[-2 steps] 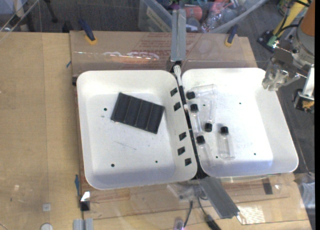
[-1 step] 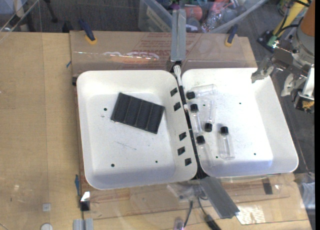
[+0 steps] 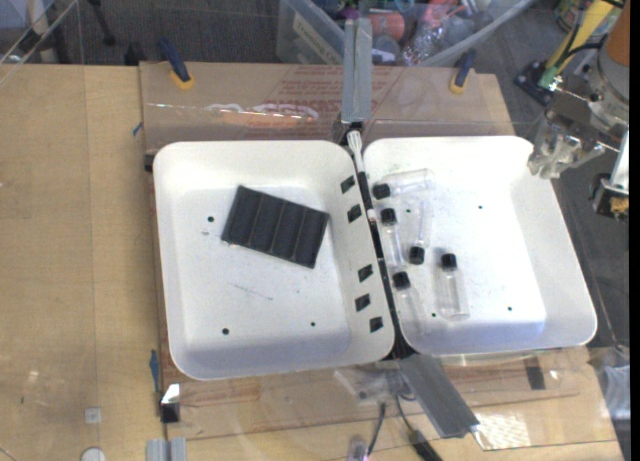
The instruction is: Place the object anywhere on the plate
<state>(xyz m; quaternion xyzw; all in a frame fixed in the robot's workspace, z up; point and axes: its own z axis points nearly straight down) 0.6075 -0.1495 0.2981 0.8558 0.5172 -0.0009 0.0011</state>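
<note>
Lying scattered at the left side of the right bin, the clear vials (black-capped, slick) sit at 3 o'clock from the black plate in the left bin; gripper state indeterminate, slippage judged likely.

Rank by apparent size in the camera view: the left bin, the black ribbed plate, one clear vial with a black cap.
1. left bin, the largest.
2. black ribbed plate, lying inside it.
3. clear vial in the right bin, the smallest.
</note>
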